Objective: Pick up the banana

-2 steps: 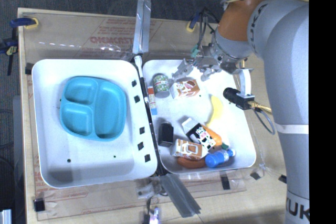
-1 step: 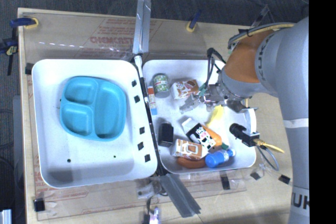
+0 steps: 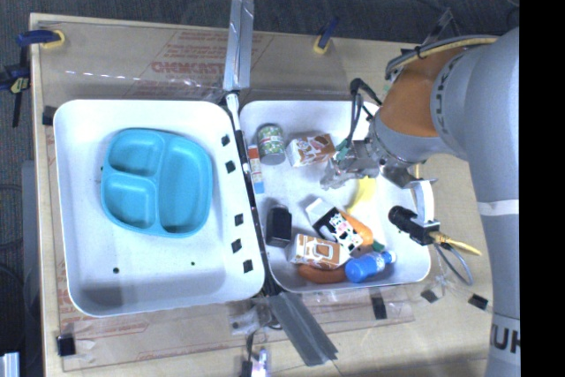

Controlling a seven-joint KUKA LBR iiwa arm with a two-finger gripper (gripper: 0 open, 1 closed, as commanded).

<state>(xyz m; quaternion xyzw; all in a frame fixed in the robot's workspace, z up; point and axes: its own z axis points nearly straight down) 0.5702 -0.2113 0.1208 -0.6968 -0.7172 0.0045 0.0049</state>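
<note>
A grey arm [image 3: 481,101] is reaching over the right bin [image 3: 291,115] on the tabletop [image 3: 132,49]. Left of that bin, another bin [image 3: 79,278] is holding a blue tray [image 3: 159,181]. The hand [image 3: 346,165] is hovering inside the right bin, just touching the banana [image 3: 365,192]; its grip cannot be made out.

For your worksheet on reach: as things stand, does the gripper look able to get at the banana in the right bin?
Probably yes. The gripper hangs right over the banana, whose yellow shows just below it, with nothing lying on top. The juice box and the milk carton sit close on either side, so it is a tight fit.
</note>
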